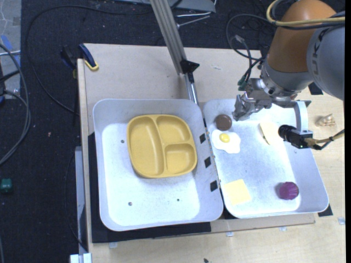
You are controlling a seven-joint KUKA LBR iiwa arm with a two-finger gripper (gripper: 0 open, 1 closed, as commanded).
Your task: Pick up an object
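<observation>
The right bin (307,201) holds several toy foods. A brown round piece (222,122) lies at its far left corner, with a fried egg (226,142) just in front of it. A pale yellow slice (268,133) lies toward the right, a yellow cheese square (237,191) at the near left, and a purple ball (287,190) at the near right. My gripper (242,112) hangs over the far end of this bin, just right of the brown piece and above the egg. I see nothing in its grasp.
A yellow divided plate (162,146) rests in the left bin (109,201). A slanted metal pole (170,32) runs down to the bins' far edge. A black fitting on a cable (290,135) hangs over the right bin's right side.
</observation>
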